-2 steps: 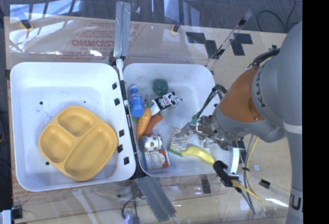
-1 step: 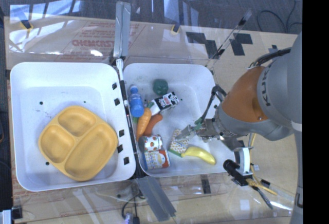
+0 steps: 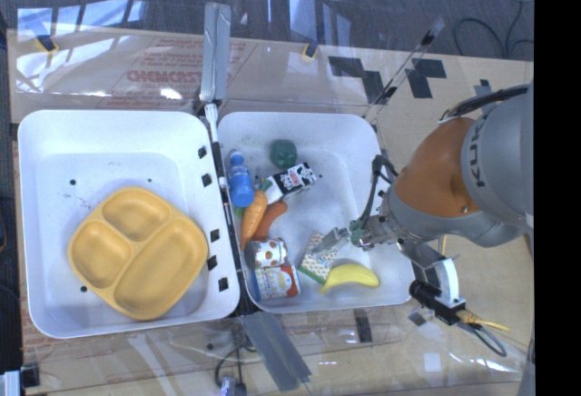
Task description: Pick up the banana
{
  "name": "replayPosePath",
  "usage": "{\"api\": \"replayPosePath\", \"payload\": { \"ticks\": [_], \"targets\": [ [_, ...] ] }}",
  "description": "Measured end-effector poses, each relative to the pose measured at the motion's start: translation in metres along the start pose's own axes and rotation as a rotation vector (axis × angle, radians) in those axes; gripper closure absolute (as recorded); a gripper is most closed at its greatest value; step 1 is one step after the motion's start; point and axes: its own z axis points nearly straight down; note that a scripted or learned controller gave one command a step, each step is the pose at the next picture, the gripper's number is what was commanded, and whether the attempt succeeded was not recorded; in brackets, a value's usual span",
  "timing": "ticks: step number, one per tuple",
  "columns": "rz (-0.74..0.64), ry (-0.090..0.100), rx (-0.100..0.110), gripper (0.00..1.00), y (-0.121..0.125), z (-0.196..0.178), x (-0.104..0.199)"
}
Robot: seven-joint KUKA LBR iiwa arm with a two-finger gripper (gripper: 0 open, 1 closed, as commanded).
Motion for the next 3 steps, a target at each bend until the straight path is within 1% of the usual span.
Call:
{"api": "replayPosePath", "payload": {
  "ticks": [1, 2, 3],
  "targets": [
    [-0.236, 0.0, 0.001, 0.0, -0.0005, -0.0001, -0.0025],
    [-0.417, 0.0, 0.001, 0.0, -0.0006, 0.0, -0.0024],
    [-0.768, 0.001, 0.001, 0.0, -0.0002, 0.0001, -0.0016]
  ]
}}
